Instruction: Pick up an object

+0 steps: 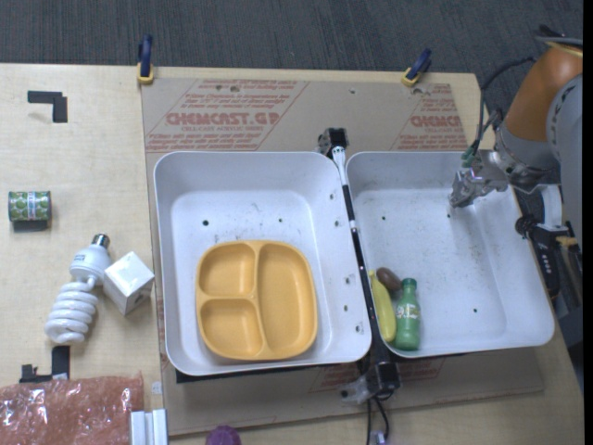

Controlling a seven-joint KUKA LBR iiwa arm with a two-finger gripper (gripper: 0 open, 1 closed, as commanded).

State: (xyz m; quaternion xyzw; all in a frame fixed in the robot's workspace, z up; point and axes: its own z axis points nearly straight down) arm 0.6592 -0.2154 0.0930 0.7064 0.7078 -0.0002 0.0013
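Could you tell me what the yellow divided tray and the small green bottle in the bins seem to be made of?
The yellow tray looks like moulded plastic with a matte finish: even colour, rounded compartment ridges, little glare. The green bottle seems plastic or glass; its body is glossy with a pale label, and the view leaves that open.

A robotics lab; clamped cardboard (232, 109) under two white bins (176, 248).

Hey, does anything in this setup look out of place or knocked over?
Nothing looks spilled or damaged. The green bottle lies on its side in the right bin, crowded beside a yellow object and a brown one against the left wall. Outside the bins, a spiral light bulb lies on the bench.
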